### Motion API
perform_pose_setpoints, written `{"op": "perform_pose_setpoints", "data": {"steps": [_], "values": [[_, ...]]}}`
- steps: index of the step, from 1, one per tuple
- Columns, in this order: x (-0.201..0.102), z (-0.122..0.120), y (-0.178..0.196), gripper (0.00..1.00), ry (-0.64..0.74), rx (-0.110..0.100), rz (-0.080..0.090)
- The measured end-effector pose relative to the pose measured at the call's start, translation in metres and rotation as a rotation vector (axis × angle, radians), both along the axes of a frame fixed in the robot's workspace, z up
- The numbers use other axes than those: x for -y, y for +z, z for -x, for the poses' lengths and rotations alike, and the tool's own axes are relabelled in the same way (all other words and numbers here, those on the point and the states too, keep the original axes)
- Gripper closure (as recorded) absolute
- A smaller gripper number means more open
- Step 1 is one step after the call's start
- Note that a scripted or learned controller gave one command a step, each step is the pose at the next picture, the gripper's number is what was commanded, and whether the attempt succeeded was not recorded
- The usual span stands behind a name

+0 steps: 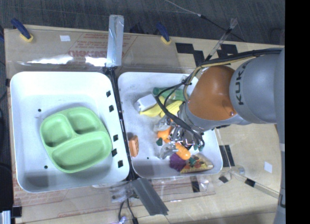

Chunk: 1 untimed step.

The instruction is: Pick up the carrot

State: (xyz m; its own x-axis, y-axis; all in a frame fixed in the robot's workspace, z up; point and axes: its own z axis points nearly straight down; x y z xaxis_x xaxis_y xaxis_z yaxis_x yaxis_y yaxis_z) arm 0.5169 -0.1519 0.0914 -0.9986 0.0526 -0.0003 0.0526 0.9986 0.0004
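Fingers (180, 139) of the arm hang low over the right bin (127, 116), buried in a cluster of toy food, and whether they are spread or closed cannot be told from this slanted angle, as the metal parts blur into the clutter beneath the wrist. An orange piece that looks like the carrot (181, 151) lies just below them, close to or touching the tips, beside a purple item (175, 162). A second orange piece (163, 132) sits at the left of the tips. A pizza slice (198, 164) rests near the bin's lower right corner, touching the purple item. Further up the bin lie a yellow banana (154, 111), a small white object (144, 104) and something green (162, 91), partly under dark cables. An orange-brown piece (133, 145) lies apart near the bin's left wall. The left bin (19, 121) holds a green divided plate (75, 138), lying flat and somewhat turned. Both bins sit side by side on the desk (252, 203), and the grey arm (256, 89) with its orange band reaches in from the right.
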Motion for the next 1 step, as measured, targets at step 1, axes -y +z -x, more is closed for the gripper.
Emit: {"op": "perform_pose_setpoints", "data": {"steps": [1], "values": [[-0.0027,-0.0017,0.0104,1.00,0.010,0.002,0.000]]}}
